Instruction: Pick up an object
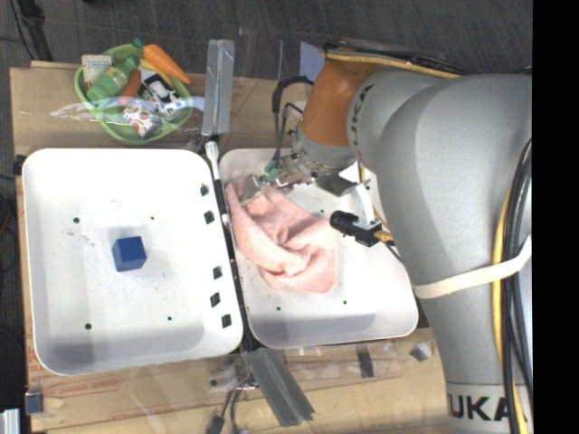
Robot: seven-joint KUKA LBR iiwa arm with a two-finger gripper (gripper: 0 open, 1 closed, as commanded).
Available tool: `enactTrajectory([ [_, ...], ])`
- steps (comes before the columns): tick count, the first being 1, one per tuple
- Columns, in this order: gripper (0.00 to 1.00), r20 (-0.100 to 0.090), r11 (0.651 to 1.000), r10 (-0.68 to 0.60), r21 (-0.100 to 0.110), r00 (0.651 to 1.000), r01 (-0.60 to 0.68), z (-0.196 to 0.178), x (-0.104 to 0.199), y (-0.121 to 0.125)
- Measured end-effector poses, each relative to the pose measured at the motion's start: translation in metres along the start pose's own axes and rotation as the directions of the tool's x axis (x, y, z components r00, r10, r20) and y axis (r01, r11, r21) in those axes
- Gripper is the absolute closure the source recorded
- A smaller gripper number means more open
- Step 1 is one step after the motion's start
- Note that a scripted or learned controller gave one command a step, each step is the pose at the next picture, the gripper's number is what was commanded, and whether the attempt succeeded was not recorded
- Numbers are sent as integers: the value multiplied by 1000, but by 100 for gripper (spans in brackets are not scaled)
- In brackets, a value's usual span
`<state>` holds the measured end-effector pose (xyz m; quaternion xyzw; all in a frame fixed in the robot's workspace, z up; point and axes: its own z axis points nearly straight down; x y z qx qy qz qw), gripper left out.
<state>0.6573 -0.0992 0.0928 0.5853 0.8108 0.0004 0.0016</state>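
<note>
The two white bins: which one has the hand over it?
The right bin, holding the pink cloth; the hand is at its top edge. The left bin holds a blue cube.

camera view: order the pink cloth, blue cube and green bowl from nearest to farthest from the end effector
1. Pink cloth: in the right bin, directly under and beside the end effector.
2. Green bowl: outside the bins, at the upper left of the bench.
3. Blue cube: in the left bin, left of centre. The bowl and cube are fairly close to call.
</note>
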Motion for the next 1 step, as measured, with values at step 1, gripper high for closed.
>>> enactTrajectory([
  [1, 0, -2, 996, -87, 3, 996, 87, 1, -6, -79],
])
